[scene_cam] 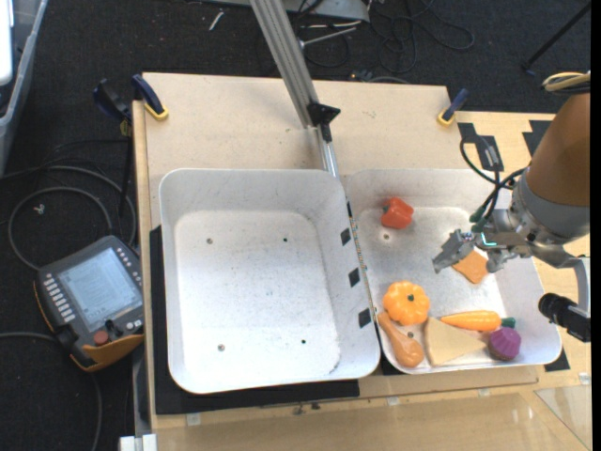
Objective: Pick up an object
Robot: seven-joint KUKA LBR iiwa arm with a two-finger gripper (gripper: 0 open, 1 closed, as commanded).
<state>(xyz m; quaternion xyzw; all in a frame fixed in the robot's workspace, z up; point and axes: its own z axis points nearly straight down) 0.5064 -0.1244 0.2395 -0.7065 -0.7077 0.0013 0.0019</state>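
Note:
My gripper (472, 252) hangs low over the middle of the right bin (427, 182), reaching in from the right. Its two fingers stand apart, one on each side of a small orange wedge (472, 270) that rests on the bin floor. The gripper looks open, and whether the fingers touch the wedge is unclear. A red pepper (397, 212) lies to the far left of the gripper. An orange pumpkin (407, 303) sits to its near left.
Along the right bin's near wall lie a brown gourd (402, 343), a tan flat slab (452, 345), a carrot (470, 321) and a purple piece (504, 343). The left bin (178, 252) adjoins on the left. A metal pole (286, 50) slants over the back.

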